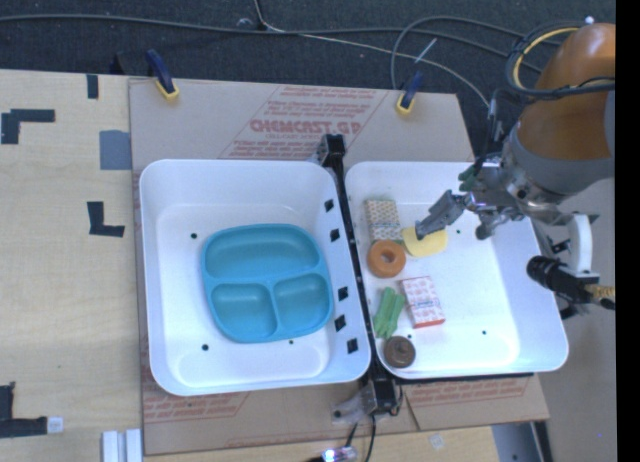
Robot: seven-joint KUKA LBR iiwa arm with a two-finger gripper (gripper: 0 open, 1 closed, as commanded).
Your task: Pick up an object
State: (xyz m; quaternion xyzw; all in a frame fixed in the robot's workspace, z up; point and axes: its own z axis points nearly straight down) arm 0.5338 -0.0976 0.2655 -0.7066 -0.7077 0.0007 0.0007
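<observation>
My gripper (461,223) hangs over the right bin (500,340), open, with nothing between its fingers. Its left finger (438,217) ends just above a yellow piece (424,243); whether it touches I cannot tell. Along the bin's left side lie a patterned block (381,216), an orange doughnut (386,258), a red and white box (422,302), a green item (388,311) and a brown round item (399,351).
The left bin (170,200) holds a blue divided tray (266,282). A black divider (343,240) runs between the bins. Cables loop behind the arm at the top right. A black fitting (562,280) sticks out by the right bin's right rim.
</observation>
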